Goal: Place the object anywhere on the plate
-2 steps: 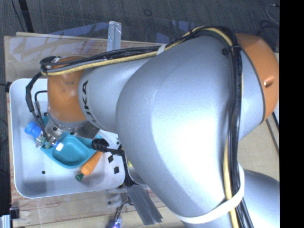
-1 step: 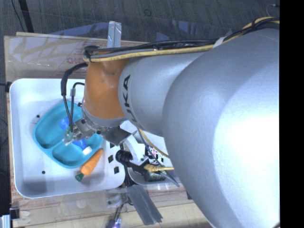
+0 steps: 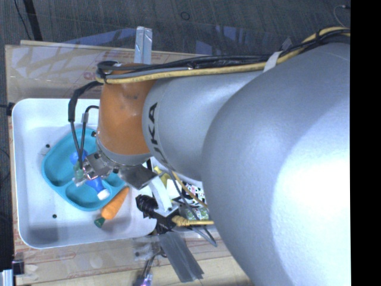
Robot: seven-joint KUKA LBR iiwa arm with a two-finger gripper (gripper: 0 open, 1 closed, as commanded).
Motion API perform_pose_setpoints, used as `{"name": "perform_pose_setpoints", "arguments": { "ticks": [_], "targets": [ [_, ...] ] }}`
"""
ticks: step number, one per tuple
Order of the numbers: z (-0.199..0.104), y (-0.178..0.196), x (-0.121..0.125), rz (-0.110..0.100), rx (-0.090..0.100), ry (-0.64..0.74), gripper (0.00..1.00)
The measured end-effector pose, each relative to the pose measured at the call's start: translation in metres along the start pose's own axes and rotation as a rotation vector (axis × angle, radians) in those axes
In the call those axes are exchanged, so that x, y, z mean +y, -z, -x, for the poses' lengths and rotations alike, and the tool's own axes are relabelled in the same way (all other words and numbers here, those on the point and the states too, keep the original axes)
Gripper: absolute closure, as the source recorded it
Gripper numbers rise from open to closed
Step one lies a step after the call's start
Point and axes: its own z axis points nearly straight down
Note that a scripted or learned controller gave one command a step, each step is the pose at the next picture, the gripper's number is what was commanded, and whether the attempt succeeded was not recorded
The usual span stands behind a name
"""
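Arm [image 3: 250,154]: covered the right bin, wrist over the left bin [image 3: 24,159].
Gripper [image 3: 89,173]: above the blue plate [image 3: 56,165]; finger state, cannot tell.
Carrot [image 3: 113,206]: lay touching the plate's lower-right edge, on the bin floor.
Open room: bin's left and bottom margins.

The scene is being lit brightly from above; glare is being thrown off the arm [image 3: 286,159], and the floor is being left dim.

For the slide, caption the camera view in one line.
KUKA arm over a white bin holding a blue plate, a carrot at the plate's edge.
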Motion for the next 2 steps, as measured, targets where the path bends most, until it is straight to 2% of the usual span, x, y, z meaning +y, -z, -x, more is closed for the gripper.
{"name": "perform_pose_setpoints", "arguments": {
  "ticks": [1,2],
  "targets": [
    [0.036,-0.095,0.009,-0.001,0.002,-0.080,1.00],
    [0.108,-0.017,0.025,-0.001,0.001,-0.096,1.00]
  ]
}}
